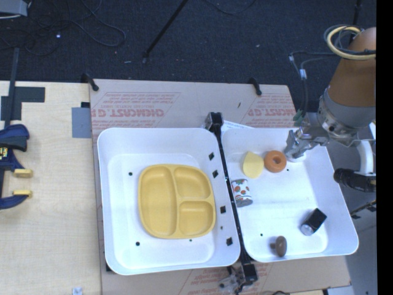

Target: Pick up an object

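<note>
Presently the pincer (295,149), its opening impossible to judge, hovers just beside the orange ring (275,161); it should centre over the ring before descending.

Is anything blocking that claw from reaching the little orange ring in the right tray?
Nothing visible does. The gripper hovers just right of the orange ring, with bare bin floor between them. The pale yellow piece touches the ring's far, left side.

Two bins are sitting side by side on the counter (49,238). Left bin (116,146) is holding a divided tray (177,200). In the right bin (334,226): a ring (275,161) touching a disc (252,164) on its left; a can (242,192) lying by the divider; a block (314,220) and what may be a stone (280,245) are lying near the front. The gripper (295,146) is hanging over the bin's back edge.
</note>
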